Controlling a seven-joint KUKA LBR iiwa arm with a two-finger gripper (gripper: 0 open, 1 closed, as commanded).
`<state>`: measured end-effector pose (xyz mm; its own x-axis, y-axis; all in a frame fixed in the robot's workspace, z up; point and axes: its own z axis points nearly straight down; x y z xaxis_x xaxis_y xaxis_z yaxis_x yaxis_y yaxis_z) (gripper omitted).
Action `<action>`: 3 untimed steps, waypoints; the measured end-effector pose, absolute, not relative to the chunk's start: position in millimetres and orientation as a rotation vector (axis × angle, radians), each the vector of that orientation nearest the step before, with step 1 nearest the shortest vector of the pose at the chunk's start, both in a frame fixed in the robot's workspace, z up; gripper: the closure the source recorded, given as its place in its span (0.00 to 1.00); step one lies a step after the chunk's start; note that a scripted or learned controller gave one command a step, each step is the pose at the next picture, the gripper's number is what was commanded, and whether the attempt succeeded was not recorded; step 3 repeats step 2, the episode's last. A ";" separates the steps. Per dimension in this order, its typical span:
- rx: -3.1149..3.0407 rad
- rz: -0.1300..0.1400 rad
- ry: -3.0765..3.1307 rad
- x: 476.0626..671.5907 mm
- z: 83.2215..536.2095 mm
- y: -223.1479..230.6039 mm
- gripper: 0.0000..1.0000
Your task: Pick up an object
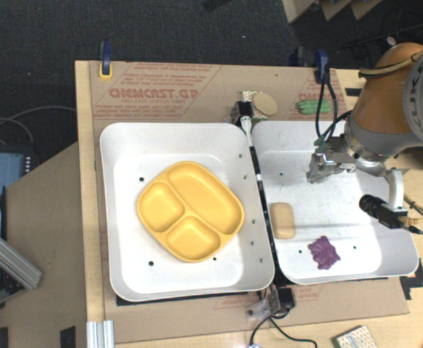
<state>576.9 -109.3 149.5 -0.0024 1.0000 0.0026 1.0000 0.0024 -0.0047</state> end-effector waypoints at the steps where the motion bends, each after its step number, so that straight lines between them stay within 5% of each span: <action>1: -2.220 0.001 -2.221 578.5 149.5 -111.7 0.00; 2: -2.222 0.006 -2.212 542.8 81.2 -171.6 0.00; 3: -2.222 0.006 -2.212 542.8 81.2 -171.6 0.00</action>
